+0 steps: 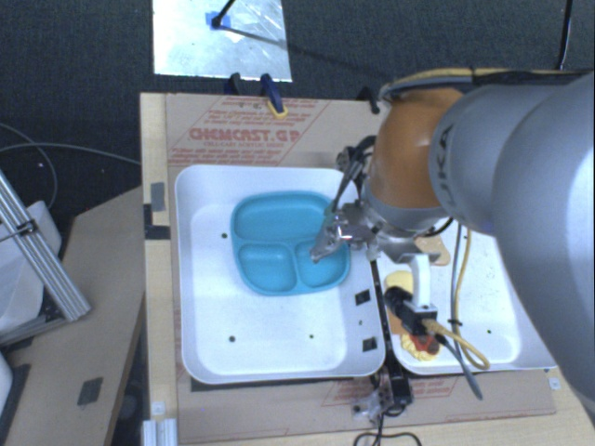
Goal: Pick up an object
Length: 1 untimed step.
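A blue divided plate [279, 244] with three compartments lies flat in the left white bin [200, 277], toward its upper right. My gripper [327, 242] is low over the plate's right rim, at or just above the rim; its tip is small and partly hidden by the wrist. In the right bin [502, 342], a yellow object [400, 282] and a red-orange object [423, 344] lie near the left wall. The arm hides part of both.
The grey arm with its orange band [409, 147] covers most of the right bin. Yellow and black cables [456, 342] hang across that bin. Both bins rest on a cardboard sheet [242, 133]. An aluminium frame [37, 258] stands at the far left.
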Available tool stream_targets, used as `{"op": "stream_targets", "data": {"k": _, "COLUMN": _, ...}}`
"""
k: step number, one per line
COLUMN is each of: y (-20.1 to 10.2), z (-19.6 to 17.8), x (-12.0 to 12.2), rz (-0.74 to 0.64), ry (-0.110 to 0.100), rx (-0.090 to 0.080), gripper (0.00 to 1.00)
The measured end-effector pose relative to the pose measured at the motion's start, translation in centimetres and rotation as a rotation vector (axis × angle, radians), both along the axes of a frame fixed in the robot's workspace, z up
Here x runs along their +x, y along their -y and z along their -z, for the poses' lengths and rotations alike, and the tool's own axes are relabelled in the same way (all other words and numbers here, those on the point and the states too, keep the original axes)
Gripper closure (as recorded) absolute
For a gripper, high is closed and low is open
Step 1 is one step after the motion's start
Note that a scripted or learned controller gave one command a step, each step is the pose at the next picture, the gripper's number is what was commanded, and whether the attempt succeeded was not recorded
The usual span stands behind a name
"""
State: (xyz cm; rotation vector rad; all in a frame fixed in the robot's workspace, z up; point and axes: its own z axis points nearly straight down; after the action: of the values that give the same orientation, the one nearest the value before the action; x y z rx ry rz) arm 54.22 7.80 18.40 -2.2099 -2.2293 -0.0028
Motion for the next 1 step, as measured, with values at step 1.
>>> {"op": "stream_targets", "data": {"k": 1, "y": -1.95, "z": -0.03, "x": 1.21, "rz": 0.003, "ry": 0.003, "rx": -0.002, "gripper": 0.0}}
